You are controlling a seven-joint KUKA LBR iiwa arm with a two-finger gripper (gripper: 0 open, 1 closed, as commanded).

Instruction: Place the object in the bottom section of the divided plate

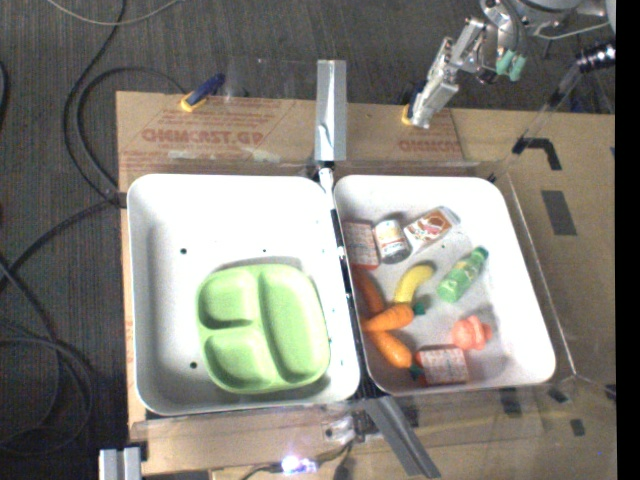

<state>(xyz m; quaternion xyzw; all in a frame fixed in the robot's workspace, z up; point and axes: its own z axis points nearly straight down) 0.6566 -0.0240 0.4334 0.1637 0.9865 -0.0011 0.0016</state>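
Fingers hang above the far edge of the tabletop, beyond the far rim of the right bin, pointing down and toward the left; whether they are open or closed cannot be told from here, but nothing shows between them.

Toy food lies in that right bin, all of it nearer than the fingers: a small can and a carton at the far side, a banana, a green bottle, two carrots along the left wall, and a pinkish fruit toward the near right corner. Which one is meant is unclear.

The green divided plate sits in the left bin, toward its near edge. My judgement: the arm must first come nearward and down into the right bin, then carry leftward across the divider.
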